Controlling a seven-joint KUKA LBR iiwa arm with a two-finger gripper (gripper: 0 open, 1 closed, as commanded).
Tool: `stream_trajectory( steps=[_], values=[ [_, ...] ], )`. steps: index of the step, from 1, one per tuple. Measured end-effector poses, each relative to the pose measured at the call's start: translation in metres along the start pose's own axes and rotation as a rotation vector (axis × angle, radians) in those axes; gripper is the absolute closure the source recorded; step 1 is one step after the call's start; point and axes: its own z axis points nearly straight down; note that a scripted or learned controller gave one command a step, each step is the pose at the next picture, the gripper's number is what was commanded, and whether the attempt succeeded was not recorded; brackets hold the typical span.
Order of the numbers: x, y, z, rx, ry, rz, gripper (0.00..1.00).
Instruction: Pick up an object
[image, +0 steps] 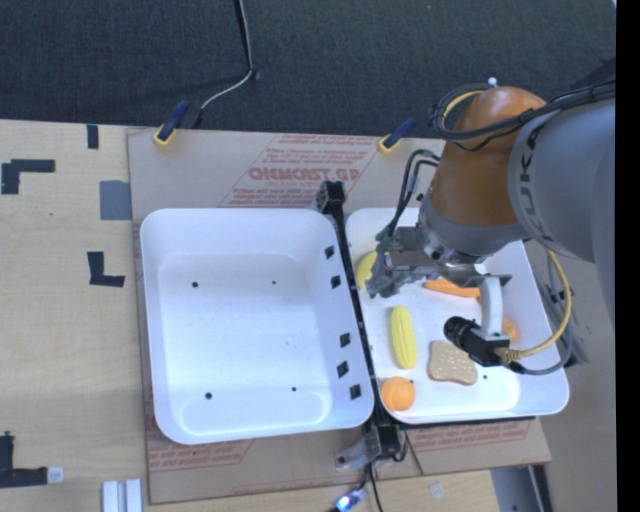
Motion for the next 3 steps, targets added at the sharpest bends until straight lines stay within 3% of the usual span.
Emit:
stream_trajectory(
  steps=[1, 2, 3],
  values=[
    [0.01, 0.091, -0.126, -0.007, -0.004, 0.008, 1.0],
    [0.094, 0.086, -0.055, 0.018, -0.002, 0.004, 1.0],
    [0.168, 0.105, -0.027, 0.014, -0.002, 0.005, 1.0]
  ],
)
